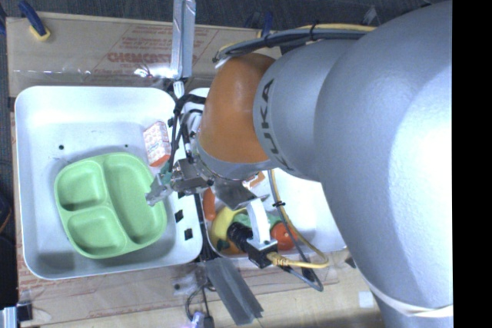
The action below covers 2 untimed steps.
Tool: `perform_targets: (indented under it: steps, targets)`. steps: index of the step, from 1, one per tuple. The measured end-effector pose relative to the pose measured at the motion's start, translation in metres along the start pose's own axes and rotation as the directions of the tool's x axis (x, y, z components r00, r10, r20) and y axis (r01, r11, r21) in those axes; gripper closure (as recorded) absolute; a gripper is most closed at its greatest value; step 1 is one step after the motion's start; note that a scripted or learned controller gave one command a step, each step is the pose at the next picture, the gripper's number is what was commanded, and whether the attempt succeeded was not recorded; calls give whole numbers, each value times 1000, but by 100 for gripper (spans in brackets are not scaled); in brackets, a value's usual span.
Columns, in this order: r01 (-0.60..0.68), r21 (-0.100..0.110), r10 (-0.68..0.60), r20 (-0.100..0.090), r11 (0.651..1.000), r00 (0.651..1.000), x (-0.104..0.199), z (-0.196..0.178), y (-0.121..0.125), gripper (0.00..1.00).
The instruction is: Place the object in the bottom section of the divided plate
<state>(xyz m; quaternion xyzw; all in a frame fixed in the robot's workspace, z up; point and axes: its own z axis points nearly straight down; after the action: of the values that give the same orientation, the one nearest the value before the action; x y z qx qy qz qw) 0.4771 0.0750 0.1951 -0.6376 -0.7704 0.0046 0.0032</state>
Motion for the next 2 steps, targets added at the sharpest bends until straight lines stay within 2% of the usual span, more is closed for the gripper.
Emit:
perform_targets:
  steps: [1,2]
  targets:
    - [-49,-3,49,-1,999,999,21,-52,42,0]
    - [-49,-2,49,-1,999,999,21,-52,42,0]
